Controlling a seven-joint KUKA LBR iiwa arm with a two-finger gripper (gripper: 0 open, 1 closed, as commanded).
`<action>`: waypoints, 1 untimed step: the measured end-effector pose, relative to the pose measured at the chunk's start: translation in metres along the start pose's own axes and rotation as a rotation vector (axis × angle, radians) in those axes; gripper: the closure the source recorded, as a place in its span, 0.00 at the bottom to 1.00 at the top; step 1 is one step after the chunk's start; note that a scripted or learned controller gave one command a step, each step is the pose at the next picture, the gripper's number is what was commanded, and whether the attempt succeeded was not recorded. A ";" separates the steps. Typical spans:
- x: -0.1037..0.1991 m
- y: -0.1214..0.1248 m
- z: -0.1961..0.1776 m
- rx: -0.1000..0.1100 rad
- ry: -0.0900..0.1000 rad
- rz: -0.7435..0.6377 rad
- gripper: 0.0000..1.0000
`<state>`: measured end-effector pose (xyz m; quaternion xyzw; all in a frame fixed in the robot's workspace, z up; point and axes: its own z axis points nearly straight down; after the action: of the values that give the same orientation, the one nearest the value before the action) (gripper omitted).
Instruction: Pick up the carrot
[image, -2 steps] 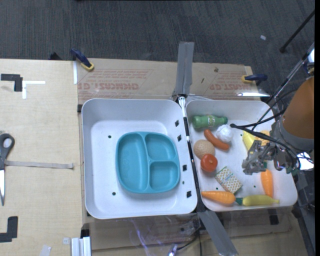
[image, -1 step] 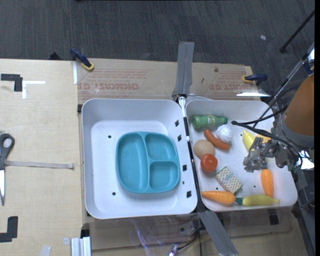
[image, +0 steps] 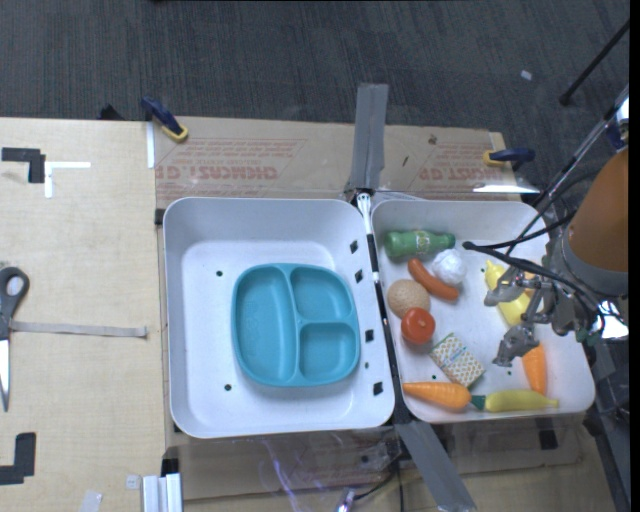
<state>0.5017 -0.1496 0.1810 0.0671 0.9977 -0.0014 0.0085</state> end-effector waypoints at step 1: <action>0.003 -0.074 0.081 0.000 0.012 0.126 0.00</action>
<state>0.4906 -0.2224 0.0996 0.1296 0.9916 -0.0004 0.0027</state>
